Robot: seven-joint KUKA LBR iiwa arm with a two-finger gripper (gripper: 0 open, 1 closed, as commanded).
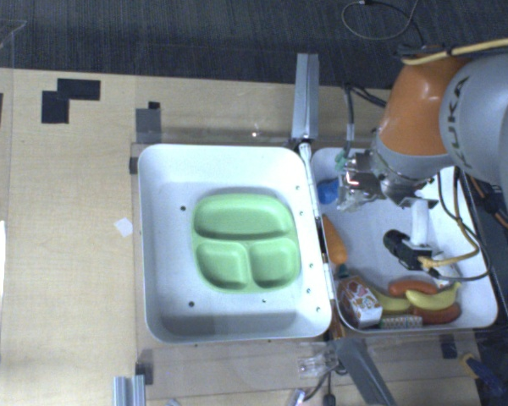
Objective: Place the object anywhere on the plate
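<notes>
In the left bin (161, 252) we see the green plate (244, 239) bare, while the end effector (356, 184), its state untellable, hovers over the right bin (483, 311), nothing placed yet.

plate (241, 242) green | bins (165, 252) white | banana (432, 296) yellow | arm (419, 108) grey, orange band

Green plate (241, 239): smooth, matt plastic | white bins (165, 227): glossy plastic | bench (59, 252): pale matt wood | arm (483, 117): smooth grey casing, glossy orange band
</notes>
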